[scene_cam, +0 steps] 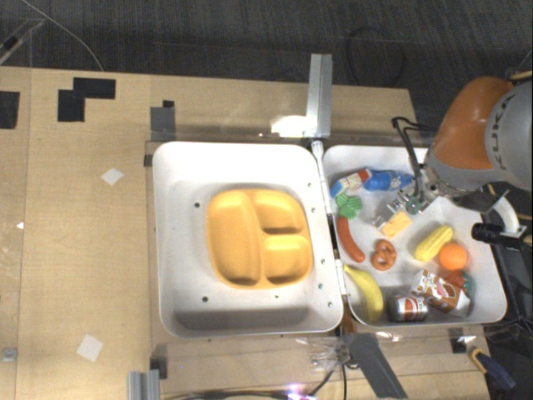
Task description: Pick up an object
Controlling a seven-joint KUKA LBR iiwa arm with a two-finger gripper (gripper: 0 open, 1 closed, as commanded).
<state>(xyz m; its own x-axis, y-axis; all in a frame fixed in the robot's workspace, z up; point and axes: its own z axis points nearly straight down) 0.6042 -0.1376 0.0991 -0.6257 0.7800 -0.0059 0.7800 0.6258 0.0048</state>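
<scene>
While the arm (pixel 479 136) reaches in from the right, its gripper (pixel 405 202) sits low in the right bin (pixel 498 307), right over a yellow block (pixel 396 224) beside the pretzel (pixel 384 254) and corn cob (pixel 434 242). Can't tell how its grip stands or whether it has anything. Left bin (pixel 175 223) holds a yellow divided tray (pixel 256 236).

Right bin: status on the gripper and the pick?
Gripper low in the right white bin, over a pale yellow wedge-shaped block. Nothing seen held. Blue-and-red plastic bottle and green toy crowd close by.
</scene>
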